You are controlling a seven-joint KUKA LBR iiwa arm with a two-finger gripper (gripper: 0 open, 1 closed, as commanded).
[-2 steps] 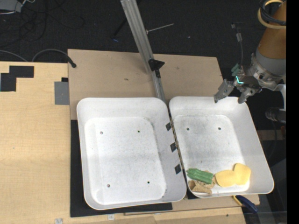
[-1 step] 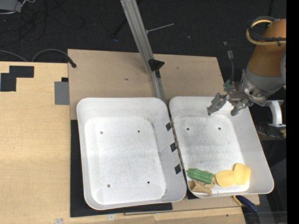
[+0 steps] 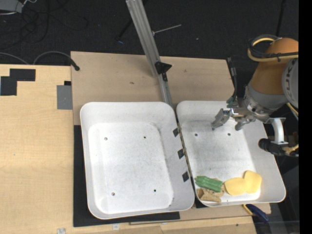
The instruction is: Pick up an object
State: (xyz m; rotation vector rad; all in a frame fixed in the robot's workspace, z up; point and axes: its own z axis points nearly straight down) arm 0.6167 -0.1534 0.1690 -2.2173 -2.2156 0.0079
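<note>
Nothing is being carried yet, so by all appearances the picking is still to be done. The gripper (image 3: 228,121) is being held over the upper part of the right bin (image 3: 214,150), with its fingers (image 3: 217,119) spread apart and nothing between them. The objects are lying together in that bin's near corner, well apart from the gripper: a green piece (image 3: 209,183), a yellow piece (image 3: 243,184) just beside it, and a small tan piece (image 3: 210,195) at the rim. The arm (image 3: 271,77) is being reached in from the right, its wrist bent down toward the bin floor. The left bin (image 3: 129,157) is being left alone. A descent onto one of the objects is judged to be what remains.
</note>
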